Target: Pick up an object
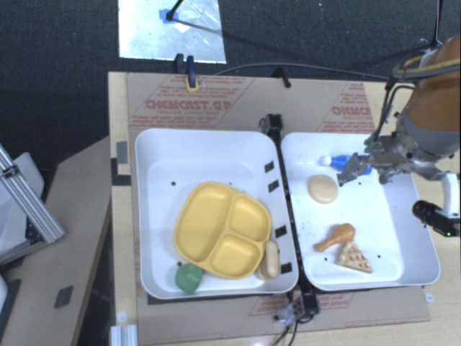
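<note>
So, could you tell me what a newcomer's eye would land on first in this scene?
Probably the yellow divided tray lying in the left bin, with a green ball at its lower left corner and a tan bread roll by its right edge. Next, the orange and grey arm reaching in from the right, its gripper over the right bin above a beige round piece, a drumstick and a pizza slice.

Red print "CHEMCAST GP" legible on the brown protective sheet (189, 99) behind the bins; repeated marking at right, inverted
</note>
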`<action>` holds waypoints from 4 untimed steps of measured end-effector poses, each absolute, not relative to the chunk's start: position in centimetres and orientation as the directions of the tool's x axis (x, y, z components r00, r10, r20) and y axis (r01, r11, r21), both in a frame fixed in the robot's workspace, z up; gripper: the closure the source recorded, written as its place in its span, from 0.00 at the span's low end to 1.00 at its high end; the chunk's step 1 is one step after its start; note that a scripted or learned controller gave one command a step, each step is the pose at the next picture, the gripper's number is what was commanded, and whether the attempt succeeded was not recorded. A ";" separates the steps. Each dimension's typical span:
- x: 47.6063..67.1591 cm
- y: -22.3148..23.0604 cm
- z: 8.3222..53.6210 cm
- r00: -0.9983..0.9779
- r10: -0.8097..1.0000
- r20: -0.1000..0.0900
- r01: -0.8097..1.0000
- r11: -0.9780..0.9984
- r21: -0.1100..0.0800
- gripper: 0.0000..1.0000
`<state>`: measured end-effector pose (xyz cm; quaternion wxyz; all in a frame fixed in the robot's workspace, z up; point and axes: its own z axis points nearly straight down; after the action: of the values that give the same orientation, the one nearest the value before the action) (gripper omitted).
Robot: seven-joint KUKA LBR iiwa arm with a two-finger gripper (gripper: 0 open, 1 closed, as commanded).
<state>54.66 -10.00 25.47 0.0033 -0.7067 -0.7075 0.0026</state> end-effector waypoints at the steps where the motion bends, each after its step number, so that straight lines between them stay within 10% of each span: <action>1: 54.9 -10.0 25.9 -0.003 1.000 0.000 1.000 0.003 0.002 0.00; 4: 54.8 -9.8 13.4 -0.001 1.000 0.001 1.000 0.001 -0.003 0.00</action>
<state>54.75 -9.81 13.40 0.0012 -0.7067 -0.7075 0.0006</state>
